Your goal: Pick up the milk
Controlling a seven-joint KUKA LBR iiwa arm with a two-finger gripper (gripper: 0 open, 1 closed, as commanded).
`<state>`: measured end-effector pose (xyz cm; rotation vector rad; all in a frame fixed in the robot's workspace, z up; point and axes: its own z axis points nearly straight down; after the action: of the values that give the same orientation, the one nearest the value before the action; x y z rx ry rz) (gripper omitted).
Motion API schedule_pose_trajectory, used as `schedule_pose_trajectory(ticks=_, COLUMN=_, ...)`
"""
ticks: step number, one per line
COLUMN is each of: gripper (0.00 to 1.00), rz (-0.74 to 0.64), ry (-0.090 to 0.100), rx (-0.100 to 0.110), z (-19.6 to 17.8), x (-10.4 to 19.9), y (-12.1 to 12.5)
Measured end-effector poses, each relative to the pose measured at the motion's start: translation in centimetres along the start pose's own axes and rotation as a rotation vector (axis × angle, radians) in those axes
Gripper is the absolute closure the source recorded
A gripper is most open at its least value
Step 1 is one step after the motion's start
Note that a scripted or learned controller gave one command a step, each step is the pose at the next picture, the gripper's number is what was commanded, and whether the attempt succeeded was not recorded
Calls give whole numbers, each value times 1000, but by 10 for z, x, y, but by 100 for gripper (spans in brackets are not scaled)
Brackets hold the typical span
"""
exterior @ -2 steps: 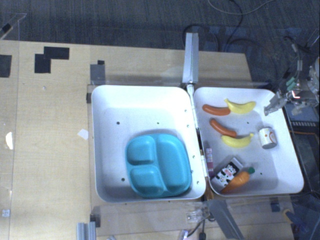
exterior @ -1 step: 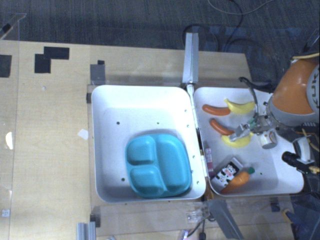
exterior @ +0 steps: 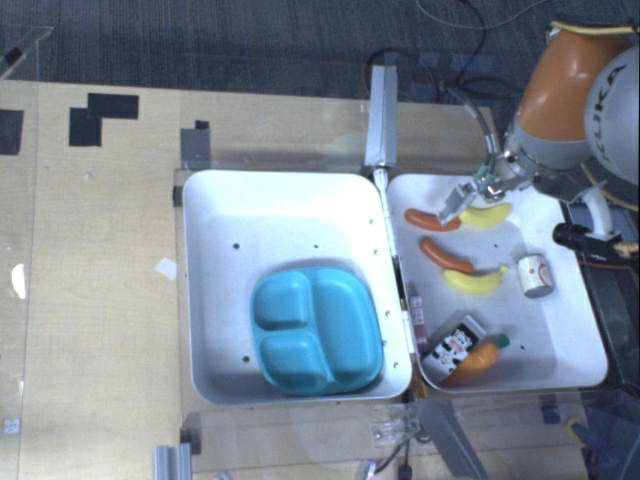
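The milk (exterior: pixel 456 344) — a small black-and-white carton — lies on its side near the front edge of the right bin (exterior: pixel 570 358), pressed against the carrot (exterior: pixel 474 359) that rests along its lower right side, and close to the bin's left wall. The tool (exterior: pixel 462 202) hangs well apart from it, over the back of the same bin above the upper sausage (exterior: pixel 432 219) and just beside the upper banana (exterior: pixel 484 215); whether its fingers are spread or pressed together I cannot tell from this slant, and nothing is seen between them. The step in hand looks to be the approach, with the grasp not yet begun. To do it well, the arm should travel toward the front of the bin at a height that clears the lower sausage (exterior: pixel 446 256), the lower banana (exterior: pixel 473 282) and the small can (exterior: pixel 534 275), then come down straight over the carton with the fingers set across its narrow sides rather than along the line where the carrot touches it — otherwise the carrot may be pinched too or the carton nudged away. Room is tight: the dividing wall stands to the left and the front rim is near, so a steep descent suits best. The left bin (exterior: pixel 215 268) holds only a blue divided tray (exterior: pixel 316 330) and plays no part.
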<state>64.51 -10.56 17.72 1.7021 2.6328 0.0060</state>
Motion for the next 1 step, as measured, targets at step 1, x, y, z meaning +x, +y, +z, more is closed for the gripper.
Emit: schedule_pose_trajectory(ticks=1, gripper=0, rz=18, ry=2, rx=1, z=-9, x=178, y=35)
